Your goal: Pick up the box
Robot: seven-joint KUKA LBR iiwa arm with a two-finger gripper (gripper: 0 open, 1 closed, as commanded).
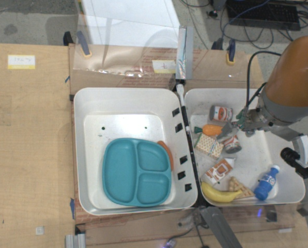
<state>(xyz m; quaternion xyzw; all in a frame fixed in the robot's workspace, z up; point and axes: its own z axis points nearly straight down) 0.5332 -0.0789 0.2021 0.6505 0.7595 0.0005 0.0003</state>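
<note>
**Bench inventory, left to right — box not lifted**

1. Bench [30, 138]: I see bare wood along the left side, with a small pale label near its far edge.
2. Left bin [84, 138]: white and shallow. It holds a teal divided plate [137, 172] with three compartments, and an orange strip [166, 151] lies touching the plate's right rim.
3. Right bin [291, 190]: white, set just beside the left bin. From my view its contents run:
   - a carrot [212, 130], near the bin's left wall;
   - a patterned box [209, 146], lying flat on the bin floor just below the carrot;
   - a second small box [219, 171], brown and white, nearer the front;
   - a banana [219, 194] along the front wall, with a wedge-shaped item touching it;
   - a can [221, 113] towards the back;
   - a blue bottle [266, 184] at the front right.
4. Tool [231, 134]: low over the bin's middle, just right of the patterned box, above a small round grey item. I cannot tell whether it is released or clenched; neither box is visibly between its fingers.
</note>
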